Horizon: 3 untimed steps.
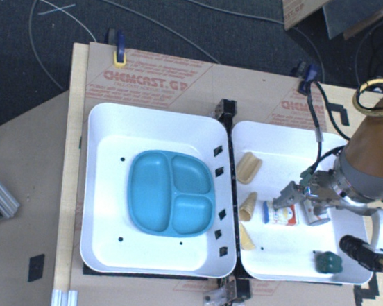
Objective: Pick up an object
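White right bin [343, 274] holds a small red, white and blue packet [280, 214] near its middle, with the gripper [302, 202] poised just above it, fingers spread, so a straight, centred descent before closing looks best.

Dark carpet floor [37, 51], loose cables [57, 6], cardboard-topped bench [160, 75], cardboard box [302, 6] behind.

Two white bins are counted: the left bin [98, 171] and the right bin [277, 142]. One blue divided tray [171, 193] is seen. Three tan pieces [248, 168] [248, 205] [247, 238], one small packet [281, 215] and one green object [328, 263] are counted.
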{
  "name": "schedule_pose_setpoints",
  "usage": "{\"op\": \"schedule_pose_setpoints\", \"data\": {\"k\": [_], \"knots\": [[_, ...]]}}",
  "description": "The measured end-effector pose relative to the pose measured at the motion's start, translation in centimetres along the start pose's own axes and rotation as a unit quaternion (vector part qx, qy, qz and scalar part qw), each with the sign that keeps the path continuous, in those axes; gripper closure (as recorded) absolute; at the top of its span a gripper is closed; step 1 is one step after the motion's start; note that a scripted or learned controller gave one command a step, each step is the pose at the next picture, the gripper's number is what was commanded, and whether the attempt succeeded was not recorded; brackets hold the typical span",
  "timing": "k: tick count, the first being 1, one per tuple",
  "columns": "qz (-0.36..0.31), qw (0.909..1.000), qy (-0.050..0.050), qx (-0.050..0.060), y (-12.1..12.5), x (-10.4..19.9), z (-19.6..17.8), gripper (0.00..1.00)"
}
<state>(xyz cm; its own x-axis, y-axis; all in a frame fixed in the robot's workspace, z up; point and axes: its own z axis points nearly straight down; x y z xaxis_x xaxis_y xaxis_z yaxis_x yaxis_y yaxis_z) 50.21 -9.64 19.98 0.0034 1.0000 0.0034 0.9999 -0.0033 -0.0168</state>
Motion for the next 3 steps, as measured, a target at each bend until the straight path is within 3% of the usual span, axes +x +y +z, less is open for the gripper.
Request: {"op": "schedule_pose_setpoints", "data": {"k": [1, 3], "knots": [[-0.002, 1.0000, -0.001, -0.007, 0.3, 0.0, -0.7, 0.00], [-0.002, 1.0000, 0.000, -0.005, 0.3, 0.2, 9.7, 0.00]]}}
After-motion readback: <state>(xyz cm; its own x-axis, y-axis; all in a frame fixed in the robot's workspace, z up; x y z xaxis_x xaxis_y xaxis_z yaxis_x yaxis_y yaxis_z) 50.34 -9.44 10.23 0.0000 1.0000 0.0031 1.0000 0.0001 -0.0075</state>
